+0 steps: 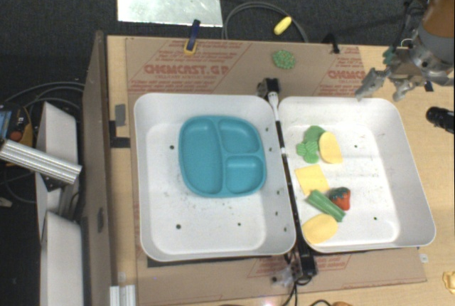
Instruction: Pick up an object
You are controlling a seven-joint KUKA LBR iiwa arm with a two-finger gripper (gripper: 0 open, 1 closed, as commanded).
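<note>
Red block lettering reading "CHEMCAST GP" is printed on the brown protective sheet that covers the bench beneath the two white bins. The wording shows most plainly at the far left, just beyond the left bin. It repeats at the far right, beyond the right bin, where it is fainter. Further red print runs along the near edge of the sheet, too small and blurred to read.
</note>
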